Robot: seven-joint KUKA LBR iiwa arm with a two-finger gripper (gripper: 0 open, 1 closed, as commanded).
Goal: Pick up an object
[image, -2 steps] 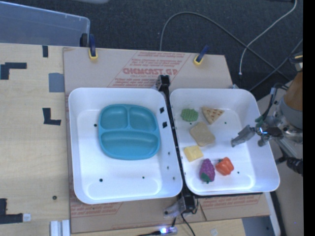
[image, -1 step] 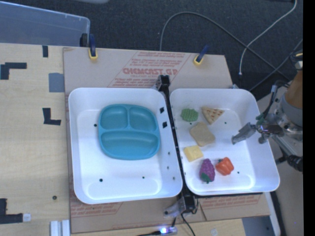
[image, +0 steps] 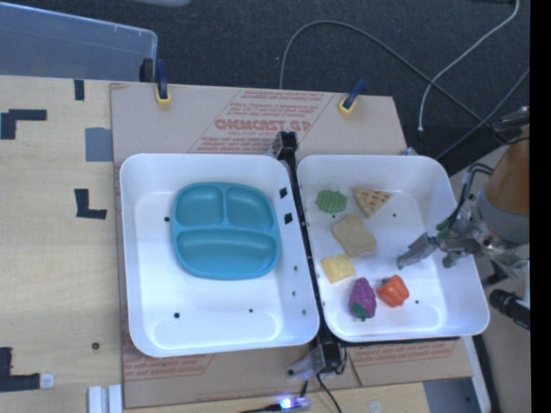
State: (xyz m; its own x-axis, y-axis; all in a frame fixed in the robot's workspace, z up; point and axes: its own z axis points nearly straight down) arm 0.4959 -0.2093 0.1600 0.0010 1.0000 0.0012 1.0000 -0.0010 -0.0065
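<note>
The right bin (image: 430, 172) holds several toy foods: a green leafy piece (image: 331, 200), a tan wedge (image: 371, 200), a beige bread slice (image: 354, 235), a yellow block (image: 337, 268), purple grapes (image: 362, 298) and an orange pepper (image: 393, 291). My gripper (image: 430, 255) hangs over the right part of this bin, just up and right of the orange pepper. Its fingers are spread, one grey fingertip (image: 411, 254) pointing left. Nothing lies between them.
The left bin (image: 138, 256) carries a blue divided plate (image: 226, 230). A black divider clip (image: 286, 144) sits where the bins meet. Cables run behind the bench, and the arm's orange band (image: 516, 175) is at the right edge.
</note>
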